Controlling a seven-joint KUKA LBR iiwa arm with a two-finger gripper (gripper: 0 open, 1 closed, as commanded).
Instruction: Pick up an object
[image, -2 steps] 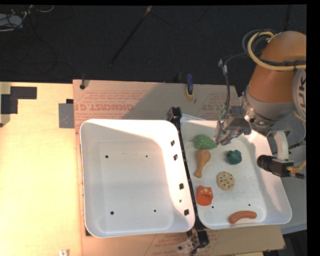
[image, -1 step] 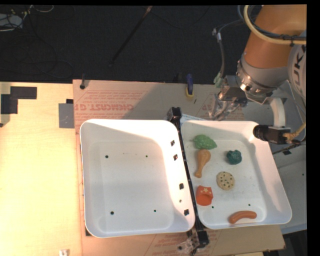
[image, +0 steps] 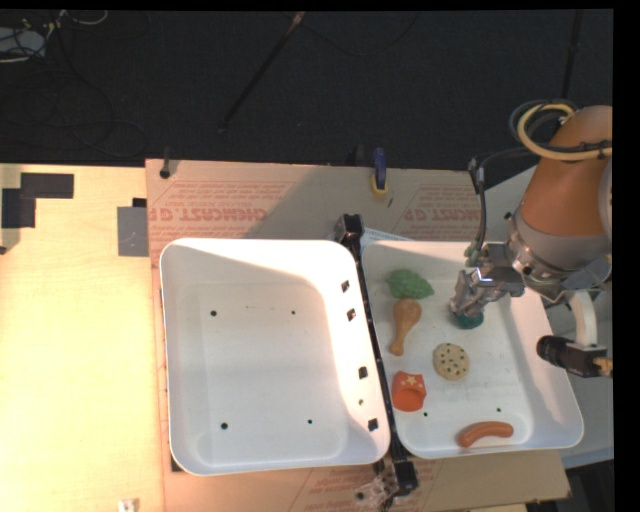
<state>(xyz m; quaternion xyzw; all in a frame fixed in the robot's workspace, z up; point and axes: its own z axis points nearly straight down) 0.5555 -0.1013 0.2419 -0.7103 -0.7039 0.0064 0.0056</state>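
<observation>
Hovering low in the right bin (image: 560, 415), gripper (image: 468, 305) half-hides a teal obj (image: 468, 320). Can't tell grip state.

Left bin (image: 190, 290): floor open, approach free from above. Right bin (image: 560, 420) crowded: green leaf toy (image: 410, 284), drumstick (image: 404, 324), cookie (image: 451, 361), red pepper (image: 408, 391), sausage (image: 485, 433). Gripper (image: 472, 300) sits over a teal obj (image: 468, 319). Gaps betw. cookie & sausage, plus along right wall.

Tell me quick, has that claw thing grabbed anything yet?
Gripper: down over a small teal object in the right white bin; whether it grips it cannot be told.
</observation>
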